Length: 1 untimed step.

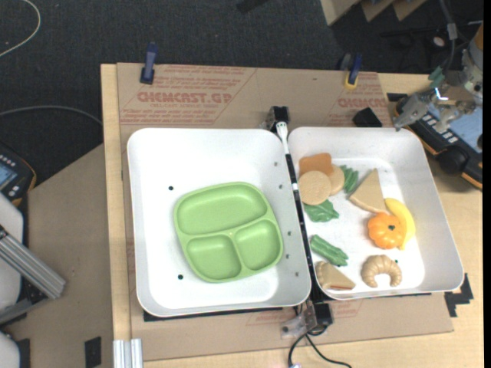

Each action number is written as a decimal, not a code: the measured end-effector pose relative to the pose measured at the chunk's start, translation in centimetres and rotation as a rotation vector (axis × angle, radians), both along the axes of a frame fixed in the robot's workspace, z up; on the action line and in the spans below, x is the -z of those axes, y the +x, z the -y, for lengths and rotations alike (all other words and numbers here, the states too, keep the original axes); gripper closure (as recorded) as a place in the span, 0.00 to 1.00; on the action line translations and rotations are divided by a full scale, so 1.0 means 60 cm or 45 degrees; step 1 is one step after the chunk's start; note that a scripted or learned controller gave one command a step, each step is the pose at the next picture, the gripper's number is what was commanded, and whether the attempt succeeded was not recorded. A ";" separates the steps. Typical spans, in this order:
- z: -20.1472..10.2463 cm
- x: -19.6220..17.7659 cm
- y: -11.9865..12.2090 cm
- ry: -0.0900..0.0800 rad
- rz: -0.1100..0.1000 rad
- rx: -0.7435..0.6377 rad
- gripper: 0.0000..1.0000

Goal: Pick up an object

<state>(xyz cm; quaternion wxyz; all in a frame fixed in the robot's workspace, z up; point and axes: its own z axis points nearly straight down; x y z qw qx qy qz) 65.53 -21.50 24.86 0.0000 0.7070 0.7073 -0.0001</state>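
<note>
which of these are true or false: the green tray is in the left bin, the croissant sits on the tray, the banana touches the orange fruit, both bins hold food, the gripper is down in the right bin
1. The green tray is in the left bin. True.
2. The croissant sits on the tray. False: it lies in the right bin, near its front corner.
3. The banana touches the orange fruit. True: it curves round that fruit's right side.
4. Both bins hold food. False: all the food lies in the right bin; the left one holds the tray.
5. The gripper is down in the right bin. False: it is beyond the bin's far right corner, over the bench.
</note>
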 end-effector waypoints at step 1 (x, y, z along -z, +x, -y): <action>-0.067 0.254 -0.015 0.007 -0.016 -0.003 0.00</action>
